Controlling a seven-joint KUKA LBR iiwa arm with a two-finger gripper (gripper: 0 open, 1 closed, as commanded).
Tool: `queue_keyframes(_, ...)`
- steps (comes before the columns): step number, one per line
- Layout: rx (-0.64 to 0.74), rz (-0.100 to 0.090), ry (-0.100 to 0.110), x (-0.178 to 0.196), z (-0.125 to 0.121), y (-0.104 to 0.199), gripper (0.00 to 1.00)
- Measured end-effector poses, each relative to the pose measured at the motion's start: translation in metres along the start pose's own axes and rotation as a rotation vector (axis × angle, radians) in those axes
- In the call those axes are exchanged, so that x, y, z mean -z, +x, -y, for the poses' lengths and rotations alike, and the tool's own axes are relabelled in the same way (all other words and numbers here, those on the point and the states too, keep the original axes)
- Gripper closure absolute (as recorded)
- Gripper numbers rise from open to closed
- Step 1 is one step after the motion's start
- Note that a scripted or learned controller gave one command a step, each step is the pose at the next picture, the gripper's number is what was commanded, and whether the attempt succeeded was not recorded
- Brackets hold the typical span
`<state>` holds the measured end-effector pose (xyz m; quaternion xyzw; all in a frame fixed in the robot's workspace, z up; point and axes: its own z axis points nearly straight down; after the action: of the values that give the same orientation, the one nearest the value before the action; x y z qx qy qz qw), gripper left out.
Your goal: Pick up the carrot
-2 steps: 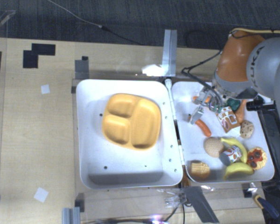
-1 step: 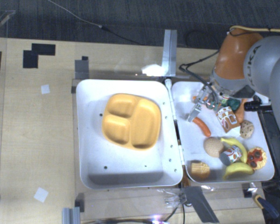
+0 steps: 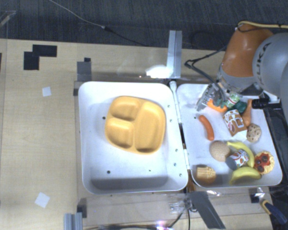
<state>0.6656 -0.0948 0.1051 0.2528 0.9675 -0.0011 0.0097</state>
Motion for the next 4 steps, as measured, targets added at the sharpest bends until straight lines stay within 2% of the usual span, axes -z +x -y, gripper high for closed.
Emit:
queue_keyframes(1, -0.265, -0.008, -0.001, 0.096, -0.003, 0.026, 1.0)
queue_keyframes(2, -0.415, -0.014, 0.001, 0.082, -0.054, 0.066, 1.0)
queue_keyframes(3, -0.739, -0.01, 0.003, 0.102, -0.038, 0.026, 1.0)
queue_keyframes(4, -1.048, -0.015, 0.011, 0.081, -0.014, 0.096, 1.0)
